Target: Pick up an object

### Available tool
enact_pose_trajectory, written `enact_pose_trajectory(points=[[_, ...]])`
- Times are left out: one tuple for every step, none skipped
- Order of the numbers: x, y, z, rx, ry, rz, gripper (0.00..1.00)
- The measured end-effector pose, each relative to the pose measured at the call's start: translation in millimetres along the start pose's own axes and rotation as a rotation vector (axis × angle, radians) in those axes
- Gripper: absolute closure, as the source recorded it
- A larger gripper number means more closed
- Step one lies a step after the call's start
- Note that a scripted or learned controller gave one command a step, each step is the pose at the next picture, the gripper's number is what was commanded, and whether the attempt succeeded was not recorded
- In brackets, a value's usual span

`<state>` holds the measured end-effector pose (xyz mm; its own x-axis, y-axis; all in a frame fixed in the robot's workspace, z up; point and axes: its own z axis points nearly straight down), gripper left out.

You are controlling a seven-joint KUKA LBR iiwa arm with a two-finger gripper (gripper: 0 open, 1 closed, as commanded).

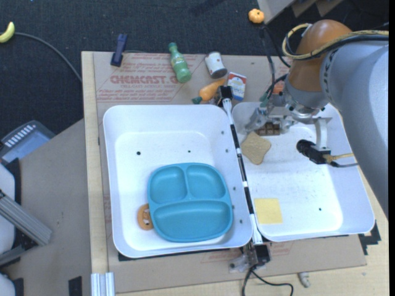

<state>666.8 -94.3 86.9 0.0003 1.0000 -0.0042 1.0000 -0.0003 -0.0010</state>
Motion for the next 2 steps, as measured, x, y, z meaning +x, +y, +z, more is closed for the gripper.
enact_pose_trajectory(points=[[-1, 0, -11, -0.001, -0.001, 0.0, 1.0], [54, -45, -99, -0.001, 0.005, -0.002, 1.0]])
